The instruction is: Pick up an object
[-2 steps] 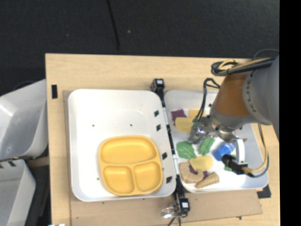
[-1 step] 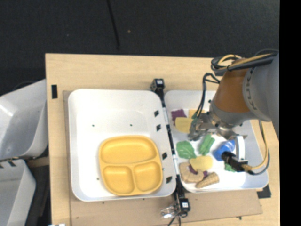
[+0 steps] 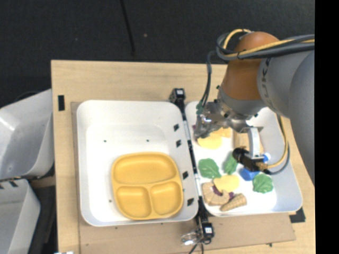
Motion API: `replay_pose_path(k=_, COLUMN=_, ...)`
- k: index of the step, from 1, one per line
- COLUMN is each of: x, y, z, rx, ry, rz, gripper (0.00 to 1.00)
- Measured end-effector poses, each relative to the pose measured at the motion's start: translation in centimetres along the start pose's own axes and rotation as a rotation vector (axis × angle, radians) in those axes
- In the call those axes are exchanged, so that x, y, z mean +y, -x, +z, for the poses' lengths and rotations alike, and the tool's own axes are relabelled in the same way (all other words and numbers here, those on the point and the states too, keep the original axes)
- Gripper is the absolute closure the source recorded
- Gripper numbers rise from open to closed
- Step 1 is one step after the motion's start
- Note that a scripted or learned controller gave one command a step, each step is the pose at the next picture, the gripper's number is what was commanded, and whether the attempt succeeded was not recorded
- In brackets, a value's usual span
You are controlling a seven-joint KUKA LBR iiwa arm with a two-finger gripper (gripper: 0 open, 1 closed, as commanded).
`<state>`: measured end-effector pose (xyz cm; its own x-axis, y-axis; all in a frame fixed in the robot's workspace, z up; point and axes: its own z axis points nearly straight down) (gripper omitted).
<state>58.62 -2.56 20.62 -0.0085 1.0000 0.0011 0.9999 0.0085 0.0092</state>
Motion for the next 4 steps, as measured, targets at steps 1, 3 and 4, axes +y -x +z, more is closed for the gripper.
replay_pose_path(k=1, x=-6.3, y=2.7, z=-18.3, rx=-0.002, ry=0.009, rz=0.007, gripper=1.0)
replay_pose_path(k=3, x=-6.5, y=-5.2, z=0.5, rx=0.001, ry=-0.015, rz=0.002, gripper=1.0)
replay_pose_path(k=4, x=-6.7, y=-7.2, z=-11.5, rx=0.001, ry=0.005, rz=0.003, gripper=1.0)
